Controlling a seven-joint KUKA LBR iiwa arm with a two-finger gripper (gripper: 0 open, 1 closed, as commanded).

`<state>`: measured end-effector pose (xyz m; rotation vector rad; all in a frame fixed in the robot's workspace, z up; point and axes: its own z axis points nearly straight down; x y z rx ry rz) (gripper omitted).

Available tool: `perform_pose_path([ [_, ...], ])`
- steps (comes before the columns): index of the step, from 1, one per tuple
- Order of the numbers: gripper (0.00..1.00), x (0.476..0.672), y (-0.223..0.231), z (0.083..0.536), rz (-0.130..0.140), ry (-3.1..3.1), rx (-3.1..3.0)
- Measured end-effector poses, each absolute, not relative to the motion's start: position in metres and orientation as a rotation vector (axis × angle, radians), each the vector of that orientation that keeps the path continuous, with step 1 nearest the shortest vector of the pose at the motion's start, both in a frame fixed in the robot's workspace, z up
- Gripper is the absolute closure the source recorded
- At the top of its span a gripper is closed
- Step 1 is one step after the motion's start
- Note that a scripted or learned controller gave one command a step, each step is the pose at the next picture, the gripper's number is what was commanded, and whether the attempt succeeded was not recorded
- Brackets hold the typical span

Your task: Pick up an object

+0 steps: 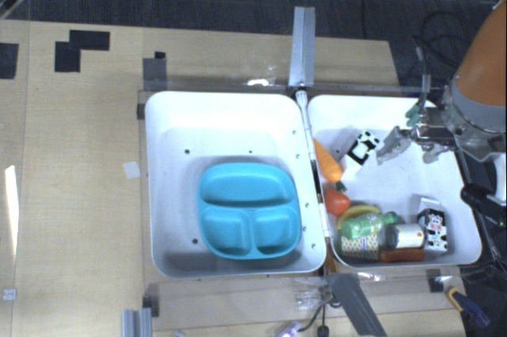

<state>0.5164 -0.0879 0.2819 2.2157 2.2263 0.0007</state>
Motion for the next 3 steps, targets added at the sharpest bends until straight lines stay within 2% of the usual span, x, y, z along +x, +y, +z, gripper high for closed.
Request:
perform_pose_path([
  [1, 0.00, 0.532, -0.125, 0.142, -0.001, 1.979, 2.442],
  [2, 0.00, 0.592, -0.125, 0.089, 0.011, 1.933, 2.469],
  [3, 0.00, 0.490, -0.136, 0.090, 0.013, 1.758, 2.594],
])
